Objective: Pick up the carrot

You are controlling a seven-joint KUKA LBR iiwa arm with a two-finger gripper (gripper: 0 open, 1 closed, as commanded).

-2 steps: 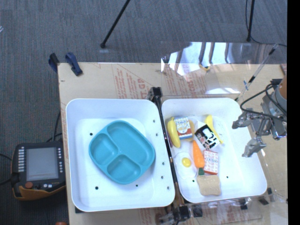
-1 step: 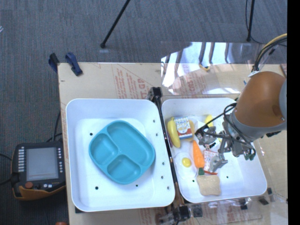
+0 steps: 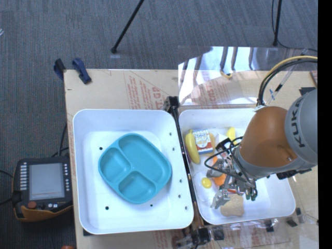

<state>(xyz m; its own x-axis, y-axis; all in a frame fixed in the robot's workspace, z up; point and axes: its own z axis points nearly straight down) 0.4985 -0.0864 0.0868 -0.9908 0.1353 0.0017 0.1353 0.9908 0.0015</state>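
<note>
The carrot shows as a small orange piece in the right bin, mostly covered by the wrist's cables and metal parts. My gripper hangs low over the middle of that bin, right at the carrot and partly over it. The grey arm with its orange band reaches in from the right and hides the bin's right half. Whether the carrot is held is hidden from this angle.
A yellow banana, an orange-and-white carton and a small yellow piece lie left of the gripper. A beige lump sits just in front of it. The left bin holds a blue sectioned plate.
</note>
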